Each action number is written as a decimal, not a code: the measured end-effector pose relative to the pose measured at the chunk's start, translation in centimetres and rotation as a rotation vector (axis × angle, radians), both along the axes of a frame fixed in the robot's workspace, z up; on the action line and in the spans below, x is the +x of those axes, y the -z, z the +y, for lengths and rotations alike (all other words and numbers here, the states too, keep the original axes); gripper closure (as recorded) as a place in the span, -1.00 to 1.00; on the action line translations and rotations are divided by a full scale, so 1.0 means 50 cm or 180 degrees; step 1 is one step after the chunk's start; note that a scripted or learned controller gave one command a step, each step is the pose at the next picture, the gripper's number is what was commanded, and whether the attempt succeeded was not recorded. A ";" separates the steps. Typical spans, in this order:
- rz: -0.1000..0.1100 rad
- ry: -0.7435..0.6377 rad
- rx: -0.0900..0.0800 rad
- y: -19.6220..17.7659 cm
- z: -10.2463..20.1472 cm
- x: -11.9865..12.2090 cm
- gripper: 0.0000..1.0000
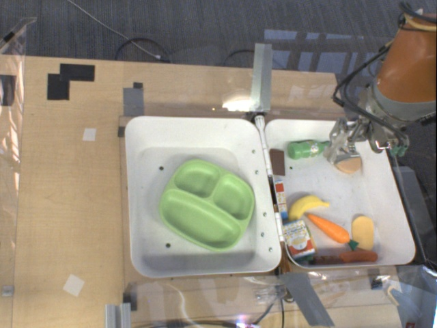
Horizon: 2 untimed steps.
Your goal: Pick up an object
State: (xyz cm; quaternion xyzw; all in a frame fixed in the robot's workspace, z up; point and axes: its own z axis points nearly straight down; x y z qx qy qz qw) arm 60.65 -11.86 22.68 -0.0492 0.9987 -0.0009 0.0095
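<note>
A pale wooden bench [61, 203] on dark carpet [171, 12] bears two bins; whether the claw [339, 149] grips, I cannot tell.

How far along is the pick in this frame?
Nothing looks lifted yet. The gripper is down in the right bin, beside the green bottle and just above a tan piece. No object shows between its fingers. Banana and carrot lie untouched. Grasping and lifting remain.

A robotics lab: 2 white bins [136, 203] on a taped bench [61, 203].
</note>
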 end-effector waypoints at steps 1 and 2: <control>0.0051 -0.0284 -0.0007 0.133 -0.179 -0.039 1.00; 0.0020 -0.0049 0.0009 0.079 -0.012 0.003 1.00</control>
